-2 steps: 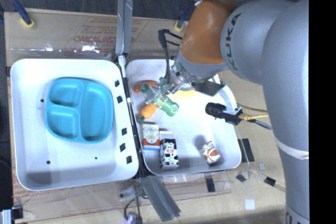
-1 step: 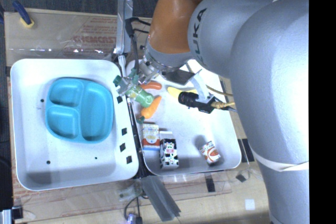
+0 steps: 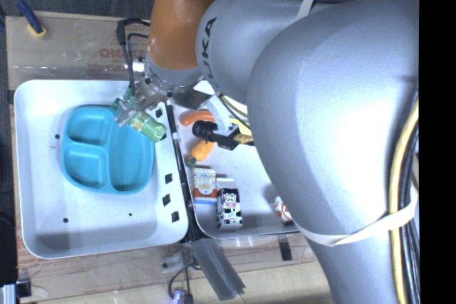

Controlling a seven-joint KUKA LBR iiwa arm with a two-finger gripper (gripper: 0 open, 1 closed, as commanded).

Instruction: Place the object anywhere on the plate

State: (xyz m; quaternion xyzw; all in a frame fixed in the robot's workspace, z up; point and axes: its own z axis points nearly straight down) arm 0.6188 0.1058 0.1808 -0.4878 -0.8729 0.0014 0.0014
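Glossy blue plastic plate (image 3: 107, 156), smooth white bins (image 3: 43, 224)

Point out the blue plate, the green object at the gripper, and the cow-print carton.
blue plate (image 3: 92, 153): camera view, left compartment floor.
green object (image 3: 148, 127): camera view, its body.
cow-print carton (image 3: 229, 207): camera view, top face.

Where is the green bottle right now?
The green bottle is in the left bin, at the upper right edge of the blue plate, directly below the gripper.
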